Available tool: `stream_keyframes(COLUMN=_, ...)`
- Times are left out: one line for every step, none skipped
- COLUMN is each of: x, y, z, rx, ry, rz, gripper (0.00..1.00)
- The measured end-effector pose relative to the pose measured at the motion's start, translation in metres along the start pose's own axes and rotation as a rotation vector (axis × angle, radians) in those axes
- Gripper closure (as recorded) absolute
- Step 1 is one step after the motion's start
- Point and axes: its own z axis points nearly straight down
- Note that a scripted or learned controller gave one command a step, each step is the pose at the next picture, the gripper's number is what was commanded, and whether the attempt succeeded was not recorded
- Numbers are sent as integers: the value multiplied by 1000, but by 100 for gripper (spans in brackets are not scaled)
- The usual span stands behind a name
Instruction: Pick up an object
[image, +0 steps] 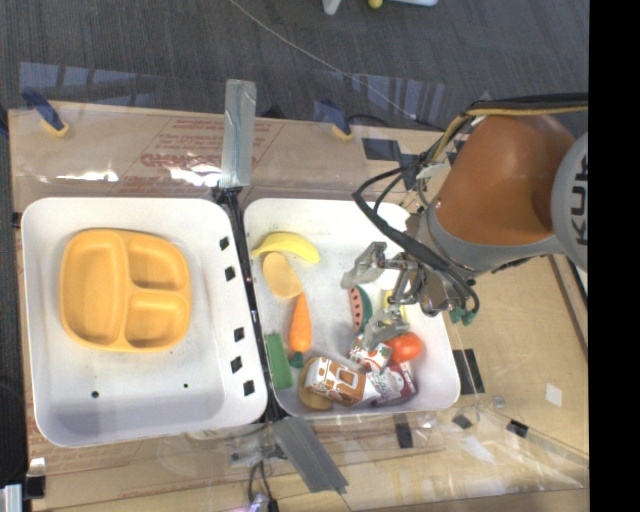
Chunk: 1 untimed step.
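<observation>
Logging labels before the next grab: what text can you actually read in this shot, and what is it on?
"KU", white letters cut off at the frame edge, on the grey arm.
Red print on the cardboard sheet behind the bins: too faint and blurred to read.
Printing on the brown carton and the red-and-white packet in the right bin: too small to read.

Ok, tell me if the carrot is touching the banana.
Apart. The camera view shows bare white bin floor between the carrot and the banana; a pale yellow piece lies under the banana, beside the carrot's tip.
</observation>
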Motion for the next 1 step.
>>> stream_keyframes(x=-10, y=18, z=149, rx=-5, ry=10, rz=-31, gripper=0)
